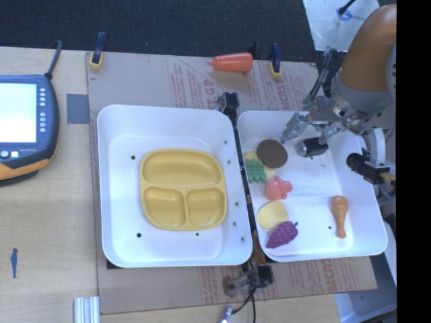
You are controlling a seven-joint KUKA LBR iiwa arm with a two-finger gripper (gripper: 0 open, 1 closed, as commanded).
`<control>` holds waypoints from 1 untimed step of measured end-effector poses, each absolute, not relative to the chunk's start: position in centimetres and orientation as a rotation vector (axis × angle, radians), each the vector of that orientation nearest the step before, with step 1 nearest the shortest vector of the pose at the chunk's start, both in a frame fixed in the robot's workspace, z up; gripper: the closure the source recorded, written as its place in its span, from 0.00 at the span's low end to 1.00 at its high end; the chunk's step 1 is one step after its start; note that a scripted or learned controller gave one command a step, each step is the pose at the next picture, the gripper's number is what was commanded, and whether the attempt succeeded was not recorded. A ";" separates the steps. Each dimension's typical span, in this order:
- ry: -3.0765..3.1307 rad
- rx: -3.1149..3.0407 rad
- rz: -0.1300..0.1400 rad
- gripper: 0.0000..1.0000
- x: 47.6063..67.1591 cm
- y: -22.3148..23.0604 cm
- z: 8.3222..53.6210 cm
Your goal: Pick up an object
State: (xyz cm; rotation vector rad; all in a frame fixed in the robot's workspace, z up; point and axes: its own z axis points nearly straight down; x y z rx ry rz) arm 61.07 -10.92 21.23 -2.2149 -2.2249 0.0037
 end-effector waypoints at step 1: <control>-2.224 -2.211 0.009 0.00 63.7 -10.6 8.9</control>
